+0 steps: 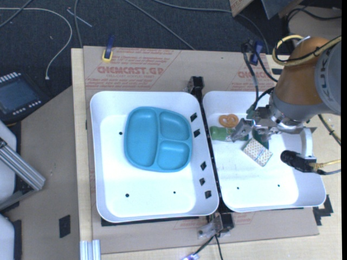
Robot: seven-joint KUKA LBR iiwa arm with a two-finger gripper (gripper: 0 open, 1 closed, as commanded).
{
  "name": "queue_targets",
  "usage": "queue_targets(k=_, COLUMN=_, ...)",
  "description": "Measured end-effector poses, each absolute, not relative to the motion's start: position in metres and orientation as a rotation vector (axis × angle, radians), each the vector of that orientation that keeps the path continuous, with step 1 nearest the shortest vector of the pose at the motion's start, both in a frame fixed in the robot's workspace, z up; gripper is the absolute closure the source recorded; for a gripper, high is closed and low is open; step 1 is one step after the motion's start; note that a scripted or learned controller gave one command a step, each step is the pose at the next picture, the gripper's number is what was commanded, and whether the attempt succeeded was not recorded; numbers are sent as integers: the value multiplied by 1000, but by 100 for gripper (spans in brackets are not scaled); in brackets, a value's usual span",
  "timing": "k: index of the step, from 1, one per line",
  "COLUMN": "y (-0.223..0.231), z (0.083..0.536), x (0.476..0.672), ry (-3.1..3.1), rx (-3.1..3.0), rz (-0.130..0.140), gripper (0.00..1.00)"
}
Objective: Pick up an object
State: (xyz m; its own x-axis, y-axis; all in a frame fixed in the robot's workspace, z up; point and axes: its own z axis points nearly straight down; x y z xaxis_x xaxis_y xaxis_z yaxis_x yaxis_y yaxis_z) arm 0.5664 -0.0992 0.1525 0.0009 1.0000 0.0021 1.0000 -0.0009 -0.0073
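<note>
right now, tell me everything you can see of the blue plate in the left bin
The blue plate is a light blue, rounded-square dish that looks like matte plastic, split by raised ridges into three compartments: one long section on its left side and two smaller ones on its right. It lies flat and upright on the floor of the left bin, toward the far side, with nothing in it. The bin floor alone touches it.

We look down from one fixed camera above the bench [162, 61], tilted at a slant so its far edge sits toward the top. We stand far enough off to take in both white bins, the left bin [108, 188] and the right bin [282, 196], whole. The arm [303, 75] enters from our right side.
</note>
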Motion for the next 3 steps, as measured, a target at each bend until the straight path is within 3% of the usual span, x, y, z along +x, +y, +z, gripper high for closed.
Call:
queue_targets(k=1, y=-93, z=95, x=561, ry=-2222, rx=-2220, rz=0, gripper=0)
queue_targets(k=2, y=-95, z=110, x=563, ry=-2223, rx=-2228, rz=-6, gripper=100)
queue_targets(k=3, y=-94, z=174, x=563, ry=-2226, rx=-2224, rz=-6, gripper=100)
